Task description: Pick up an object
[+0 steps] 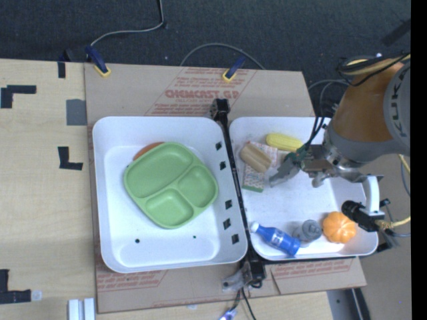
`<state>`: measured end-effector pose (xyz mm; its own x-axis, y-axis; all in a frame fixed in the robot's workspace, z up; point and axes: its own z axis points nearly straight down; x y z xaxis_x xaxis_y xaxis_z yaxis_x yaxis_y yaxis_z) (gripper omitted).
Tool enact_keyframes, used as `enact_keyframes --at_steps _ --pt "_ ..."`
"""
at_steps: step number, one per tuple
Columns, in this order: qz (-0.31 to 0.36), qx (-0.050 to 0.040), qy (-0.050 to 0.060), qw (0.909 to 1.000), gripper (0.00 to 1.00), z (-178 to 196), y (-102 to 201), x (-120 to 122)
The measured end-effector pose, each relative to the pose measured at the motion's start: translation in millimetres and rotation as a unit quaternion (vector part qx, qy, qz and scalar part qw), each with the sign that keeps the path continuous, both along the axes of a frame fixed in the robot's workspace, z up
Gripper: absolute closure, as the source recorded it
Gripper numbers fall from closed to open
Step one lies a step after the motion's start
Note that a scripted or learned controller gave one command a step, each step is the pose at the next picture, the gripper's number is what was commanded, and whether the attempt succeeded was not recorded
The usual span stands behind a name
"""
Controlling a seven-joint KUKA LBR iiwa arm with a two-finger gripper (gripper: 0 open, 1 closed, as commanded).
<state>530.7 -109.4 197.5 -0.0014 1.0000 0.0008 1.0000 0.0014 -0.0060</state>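
Observation:
My gripper [280, 174] hangs over the right bin [303, 212], its dark fingers pointing left and down toward a tan roll-shaped item [255, 155] on a patterned packet [254, 177]. Nothing shows between the fingers. A yellow corn-like object [283, 141] lies just behind the gripper. At the bin's front lie a blue bottle [276, 239], a small grey object [309, 230] and an orange pumpkin-like ball [339, 226]. The left bin [110, 199] holds a green divided plate [171, 185] with something orange [148, 149] peeking out from behind it.
The grey and orange arm [367, 119] covers the right bin's back right corner. A black divider with clips [230, 179] runs between the bins. Cables [200, 49] and yellow-blue clamps [100, 64] lie on the cardboard behind the bins.

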Motion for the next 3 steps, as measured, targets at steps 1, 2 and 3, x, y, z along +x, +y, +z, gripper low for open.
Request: enact_keyframes --at_steps 1,2,3 --pt "0.000 0.0001 0.000 1.0000 0.00 -47 -12 59" --pt "0.001 0.0001 -0.005 1.0000 0.00 -113 -2 122" --pt "0.001 -0.0018 -0.003 1.0000 0.00 -114 15 138"
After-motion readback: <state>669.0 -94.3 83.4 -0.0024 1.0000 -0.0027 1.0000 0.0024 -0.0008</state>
